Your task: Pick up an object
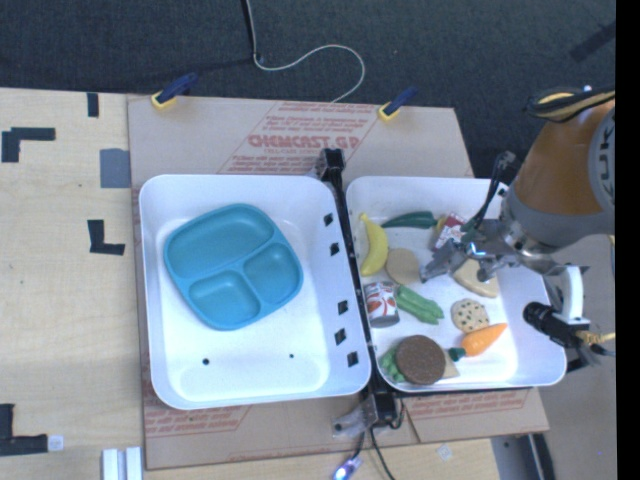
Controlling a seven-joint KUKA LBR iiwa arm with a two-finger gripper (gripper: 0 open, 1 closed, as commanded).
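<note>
The right bin (520,373) holds several toy foods: a yellow banana (374,245), a green pepper (409,220), a tan round cookie (403,264), a small can (381,304), a green pea pod (419,304), a chocolate-chip cookie (469,315), a carrot (483,340) and a burger patty (420,360). My gripper (443,262) hangs over the middle of this bin, just right of the tan cookie, its fingers spread open with nothing between them. A red-and-white item (449,230) lies right behind it.
The left bin (165,368) holds a blue divided plate (232,265). A black divider (345,268) runs between the bins. The grey and orange arm (560,183) reaches in over the right bin's far right side. A cable (300,63) loops behind.
</note>
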